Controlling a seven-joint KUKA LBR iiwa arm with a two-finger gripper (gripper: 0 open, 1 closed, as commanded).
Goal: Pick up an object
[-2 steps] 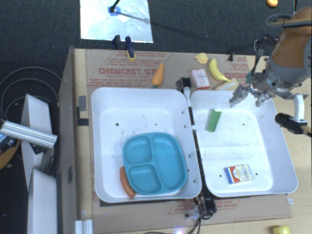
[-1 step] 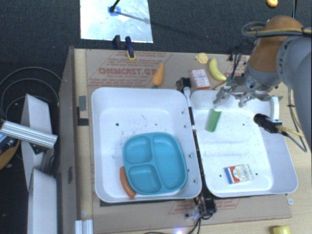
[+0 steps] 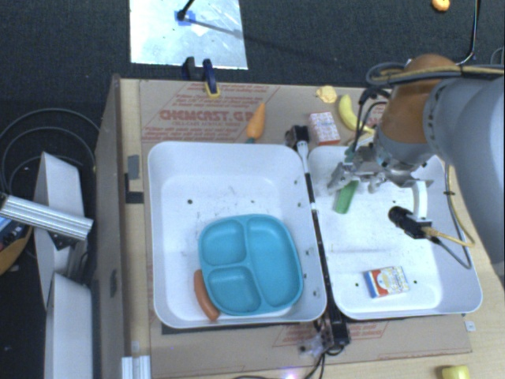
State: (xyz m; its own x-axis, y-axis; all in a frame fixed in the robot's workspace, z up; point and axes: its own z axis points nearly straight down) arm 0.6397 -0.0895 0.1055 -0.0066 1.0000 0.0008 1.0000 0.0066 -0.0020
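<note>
The arm [image 3: 442,117] reaches in from the right, and its wrist hangs over the upper left part of the right bin [image 3: 458,290]. The jaws sit low over that bin's floor, close to the divide between the two bins. I cannot tell whether they are open or closed, since grey metal and cables crowd the spot. A green cylinder [image 3: 343,199] lies tilted right under them, its upper end meeting the grey metal and its lower end pointing toward the near left. Whether it is gripped or merely touched cannot be told.

Further down the same bin, well apart from the jaws, a small white box [image 3: 386,281] with orange and blue print lies flat near the front wall.

The left bin [image 3: 170,212] carries a blue divided plate [image 3: 249,264] in its near half (three compartments, all facing up). An orange sausage [image 3: 205,294] lies just beside the plate's lower left edge.

Both bins rest on a cardboard sheet [image 3: 197,105] that covers the worktop. On the cardboard behind the bins lie a carrot [image 3: 255,122], a small pinkish box [image 3: 323,126], a banana [image 3: 346,110] and a pale yellow lump [image 3: 327,94]; the last three cluster near the right bin's far left corner. A blue clamp [image 3: 207,72] grips the far edge of the cardboard.
</note>
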